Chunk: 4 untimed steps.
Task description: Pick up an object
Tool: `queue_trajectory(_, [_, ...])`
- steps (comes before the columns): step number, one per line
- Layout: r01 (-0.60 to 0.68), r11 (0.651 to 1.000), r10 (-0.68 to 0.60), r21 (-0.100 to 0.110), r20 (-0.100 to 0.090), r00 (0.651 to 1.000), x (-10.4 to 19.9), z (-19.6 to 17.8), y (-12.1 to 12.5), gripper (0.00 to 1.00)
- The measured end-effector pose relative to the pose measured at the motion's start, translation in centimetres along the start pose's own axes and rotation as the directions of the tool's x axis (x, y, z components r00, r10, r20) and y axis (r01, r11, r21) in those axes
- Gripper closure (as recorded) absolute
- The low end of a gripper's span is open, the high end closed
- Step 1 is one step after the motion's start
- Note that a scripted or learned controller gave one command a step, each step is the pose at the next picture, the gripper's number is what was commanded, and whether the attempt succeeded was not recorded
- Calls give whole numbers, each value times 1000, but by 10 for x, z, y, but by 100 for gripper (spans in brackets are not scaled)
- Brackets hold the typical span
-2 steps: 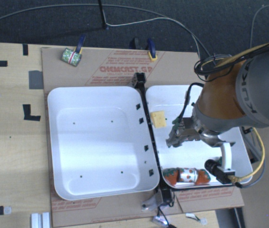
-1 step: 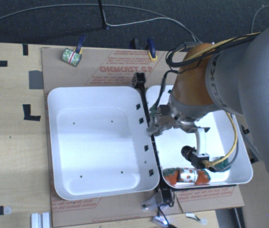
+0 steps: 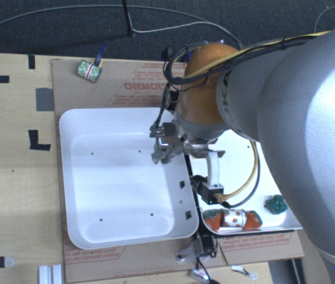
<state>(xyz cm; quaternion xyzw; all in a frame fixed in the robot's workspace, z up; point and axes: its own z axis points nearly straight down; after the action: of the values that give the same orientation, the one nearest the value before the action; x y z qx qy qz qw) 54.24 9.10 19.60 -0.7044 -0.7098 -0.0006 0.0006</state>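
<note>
Huge grey arm [image 3: 298, 117] filling the right half, reaching in from the right, orange band [image 3: 206, 81] above the wrist, cables looping round it. Below that, two white bins side by side on a cardboard sheet [image 3: 150, 84] over the wooden bench [image 3: 13, 176]. Left bin [image 3: 76, 176] wide and bare-floored, its rim rounded, plenty of open room inside for a descent. Right bin [image 3: 238, 152] mostly hidden under the arm, only its near part and front rim visible. Gripper [image 3: 163, 145] hanging low over the strip where the two bins meet, just inside the left bin's right edge; state of the grip not readable from this angle, nothing seen between it. Likely poised there in transit or after a reach, judging by the bare floor beneath. Along the right bin's front wall, a red and white object [image 3: 234, 219], long and lying flat, pressed close to the rim, so little side clearance on that edge. Just right of it, apart, a small teal object [image 3: 276, 204] near the corner. Far off, outside both bins on the cardboard's top left, a small green block [image 3: 89, 70], well apart from everything.
</note>
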Motion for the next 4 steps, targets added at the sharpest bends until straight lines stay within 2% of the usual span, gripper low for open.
queue_trajectory(1, [7,1000,-7,-2,1,1000,1,-40,0,100])
queue_trajectory(2, [-14,1000,14,5,4,1000,-77,13,-46,100])
queue_trajectory(3, [-12,1000,12,1,3,1000,-138,11,-60,100])
queue_trajectory(4, [-4,1000,4,1,1,1000,-96,12,-15,100])
